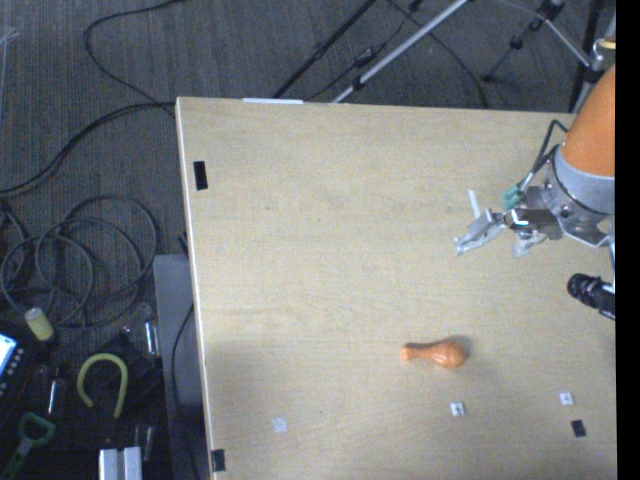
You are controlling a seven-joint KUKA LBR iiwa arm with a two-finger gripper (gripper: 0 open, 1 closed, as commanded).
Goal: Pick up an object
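Reached in from the right with the gripper [472, 222] hanging over the bare wooden bench top [320, 258], fingers spread apart and nothing between them. Lay well apart from it and nearer the front edge: the small orange pear-shaped object [436, 354], untouched, on its side.

Robotics lab: cables [80, 258] on carpet, tripod legs [470, 8], bench [330, 268].
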